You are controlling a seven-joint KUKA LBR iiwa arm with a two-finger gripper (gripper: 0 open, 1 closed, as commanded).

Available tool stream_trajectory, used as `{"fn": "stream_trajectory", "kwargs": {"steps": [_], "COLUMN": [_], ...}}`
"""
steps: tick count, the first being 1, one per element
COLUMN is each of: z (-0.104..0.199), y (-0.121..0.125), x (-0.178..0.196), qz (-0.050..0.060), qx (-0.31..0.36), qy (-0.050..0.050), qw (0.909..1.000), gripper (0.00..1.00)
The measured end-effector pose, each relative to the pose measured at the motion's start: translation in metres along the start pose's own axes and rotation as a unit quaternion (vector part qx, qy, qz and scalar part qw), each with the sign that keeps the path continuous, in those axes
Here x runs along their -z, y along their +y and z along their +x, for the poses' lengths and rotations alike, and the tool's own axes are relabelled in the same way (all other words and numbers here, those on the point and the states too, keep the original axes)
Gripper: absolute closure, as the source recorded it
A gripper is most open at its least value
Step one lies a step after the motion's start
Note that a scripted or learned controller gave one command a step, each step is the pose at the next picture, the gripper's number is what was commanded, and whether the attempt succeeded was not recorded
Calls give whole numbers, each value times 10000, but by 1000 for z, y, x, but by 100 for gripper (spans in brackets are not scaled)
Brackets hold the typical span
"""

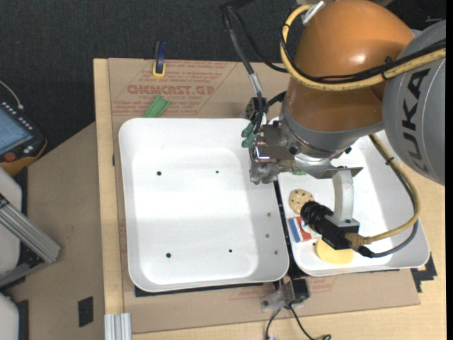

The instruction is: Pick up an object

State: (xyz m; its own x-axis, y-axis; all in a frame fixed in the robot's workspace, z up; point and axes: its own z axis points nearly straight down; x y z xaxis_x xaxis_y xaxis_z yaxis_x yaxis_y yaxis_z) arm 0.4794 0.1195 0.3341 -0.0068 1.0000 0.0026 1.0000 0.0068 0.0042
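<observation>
The gripper [263, 163] is hanging over the seam between the two bins; whether it is apart or together, I cannot tell. In the right bin [396, 190], a tan perforated disc [299, 200] and yellow piece [334, 254] are lying near a red-and-blue packet [300, 230].

Grey KUKA arm [417, 112] reaching in from the right, bulging orange band [347, 41] directly above the wrist. Wrist pointed steeply downward. Metal two-finger tool [265, 163] low beneath the wrist, at its left side. Black and yellow cables looped around the band.
</observation>
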Motion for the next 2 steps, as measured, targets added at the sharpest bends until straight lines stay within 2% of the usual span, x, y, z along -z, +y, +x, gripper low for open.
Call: {"fn": "stream_trajectory", "kwargs": {"steps": [1, 2], "z": [-52, -35], "y": [0, 11], "x": [30, 22], "qz": [-9, 10], "qx": [-59, -27], "qy": [-17, -14], "qw": [10000, 10000], "gripper": [100, 100]}}
